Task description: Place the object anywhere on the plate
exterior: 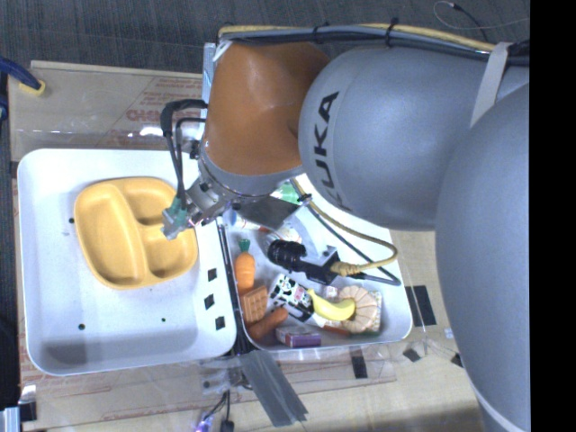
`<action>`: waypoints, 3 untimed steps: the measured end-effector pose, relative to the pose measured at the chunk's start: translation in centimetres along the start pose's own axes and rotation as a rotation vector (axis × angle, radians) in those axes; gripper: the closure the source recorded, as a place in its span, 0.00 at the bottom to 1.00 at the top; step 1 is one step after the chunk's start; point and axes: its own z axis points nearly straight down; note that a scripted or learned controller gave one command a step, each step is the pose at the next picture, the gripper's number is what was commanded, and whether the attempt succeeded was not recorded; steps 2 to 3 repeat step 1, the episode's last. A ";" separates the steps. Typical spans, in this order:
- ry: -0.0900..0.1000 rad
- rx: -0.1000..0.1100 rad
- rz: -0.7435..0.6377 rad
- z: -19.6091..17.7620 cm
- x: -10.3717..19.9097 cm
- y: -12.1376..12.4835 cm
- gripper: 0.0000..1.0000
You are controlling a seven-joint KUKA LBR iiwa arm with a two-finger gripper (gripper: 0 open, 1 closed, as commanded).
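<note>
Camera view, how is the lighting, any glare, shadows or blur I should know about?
Camera view: even, bright light; white glare along the left bin's upper rim; a soft shadow in that bin's lower left corner; the yellow plate is sharp, while the tool at its right edge looks slightly soft; the grey arm looms large and hides part of the right bin.

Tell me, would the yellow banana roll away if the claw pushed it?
Probably not far. The banana is curved, so it would more likely spin or slide than roll. It also lies wedged among other toys in the right bin, which should stop it. It looks smooth and shiny, like plastic, so it may be slippery to pinch and probably light.
</note>
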 end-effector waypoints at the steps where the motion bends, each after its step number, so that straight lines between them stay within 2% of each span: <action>1: -0.002 -0.004 -0.172 -1.6 -4.1 -1.6 1.00; 3: -0.002 -0.004 -0.172 -1.6 -4.1 -1.6 1.00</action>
